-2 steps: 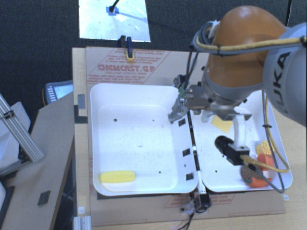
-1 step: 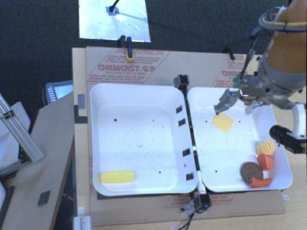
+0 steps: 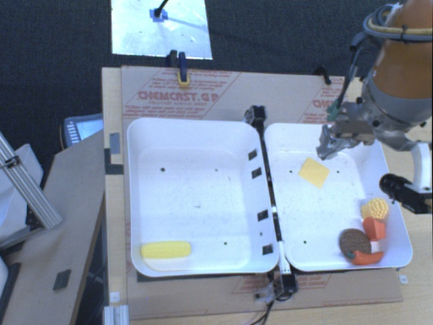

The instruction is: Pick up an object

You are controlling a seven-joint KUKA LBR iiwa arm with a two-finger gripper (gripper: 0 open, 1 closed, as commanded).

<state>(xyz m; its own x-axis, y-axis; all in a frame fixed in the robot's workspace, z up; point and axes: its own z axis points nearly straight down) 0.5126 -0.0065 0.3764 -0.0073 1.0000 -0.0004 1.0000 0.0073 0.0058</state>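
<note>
Over the right bin (image 3: 396, 202), upper right of the frame: grey arm with orange band, gripper (image 3: 327, 147) hanging just above and beside a yellow slice (image 3: 314, 172); whether its grip is released or clenched cannot be told at this size.

Right bin, lower right corner: a yellow corn cob (image 3: 375, 208), an orange-red piece (image 3: 375, 228), a brown round cookie-like item (image 3: 352, 242) and a carrot-like orange piece (image 3: 369, 256), clustered and touching. Left bin (image 3: 135, 181), lower left: one yellow oblong item (image 3: 166, 250), lying alone. Cardboard sheet (image 3: 203, 93) under both bins, printed in red "CHEMCAST" with further letters, blurred; the same print repeats at the upper right, partly hidden. Shiny metal plate (image 3: 161, 17) at top, beyond the cardboard.
</note>
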